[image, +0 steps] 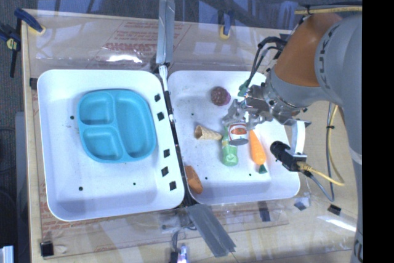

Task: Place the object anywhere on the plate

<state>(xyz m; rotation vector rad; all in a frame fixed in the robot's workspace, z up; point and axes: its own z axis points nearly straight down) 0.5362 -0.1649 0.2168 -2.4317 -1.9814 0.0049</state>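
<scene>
The blue three-compartment plate (117, 125) lies in the left bin (55, 188). My gripper (240, 117) hangs low in the right bin (271, 188), directly over a small can with a red label (238, 133); whether it touches the can is hidden. Around it lie a green bottle (229, 154), an orange carrot (257, 149), a tan cone (207, 132) and a dark red ball (220, 95).
A brown bread-like piece (193, 179) rests against the right bin's front left wall. The raised divider (171, 132) separates the two bins. Cables (320, 177) trail off the arm at the right.
</scene>
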